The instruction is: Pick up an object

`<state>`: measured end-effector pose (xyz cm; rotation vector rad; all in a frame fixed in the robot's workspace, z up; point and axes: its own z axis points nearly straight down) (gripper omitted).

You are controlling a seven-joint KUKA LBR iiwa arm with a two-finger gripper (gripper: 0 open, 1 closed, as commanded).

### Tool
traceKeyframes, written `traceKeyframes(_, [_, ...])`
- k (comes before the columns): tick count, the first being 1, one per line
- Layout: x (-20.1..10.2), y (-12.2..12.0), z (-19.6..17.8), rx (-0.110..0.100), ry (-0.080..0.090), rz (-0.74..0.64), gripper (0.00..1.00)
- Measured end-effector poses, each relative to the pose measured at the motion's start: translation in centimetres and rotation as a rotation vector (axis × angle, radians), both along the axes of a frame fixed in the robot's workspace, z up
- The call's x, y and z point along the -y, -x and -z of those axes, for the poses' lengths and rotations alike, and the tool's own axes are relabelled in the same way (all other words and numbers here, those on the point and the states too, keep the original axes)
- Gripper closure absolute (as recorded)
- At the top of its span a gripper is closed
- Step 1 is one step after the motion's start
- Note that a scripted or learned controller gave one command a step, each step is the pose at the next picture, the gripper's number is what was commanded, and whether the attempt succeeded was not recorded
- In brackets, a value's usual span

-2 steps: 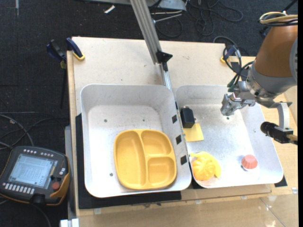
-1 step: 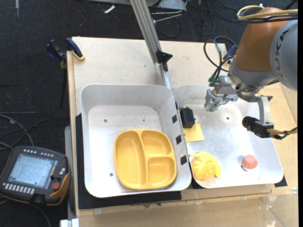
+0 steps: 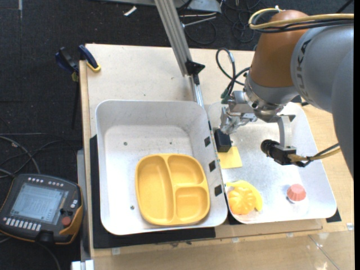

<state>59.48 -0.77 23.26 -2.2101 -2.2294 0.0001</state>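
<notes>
My gripper [image 3: 224,142] hangs low at the left edge of the right bin [image 3: 315,173], right over the upper end of a flat pale yellow piece [image 3: 231,158]. The dark fingers point down and seem to touch or nearly touch that piece. A bright yellow pepper-shaped toy [image 3: 243,197] lies near the bin's front left corner. A small pink-orange round object [image 3: 296,193] sits towards the front right of the same bin. In the left bin [image 3: 112,128] rests a yellow divided plate [image 3: 171,188] with three compartments.
A slanted metal rail [image 3: 177,35] runs down from the top to the divider between the bins. A black cable clip on the arm [image 3: 279,151] hovers over the right bin. A teach pendant [image 3: 39,204] lies on the floor at left. A blue-yellow clamp [image 3: 84,58] grips the bench's far left corner.
</notes>
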Motion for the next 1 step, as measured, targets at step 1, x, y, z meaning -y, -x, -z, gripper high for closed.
traceKeyframes(1, [-5.53,-0.15,-1.08,0.003,-0.001,0.000,1.00])
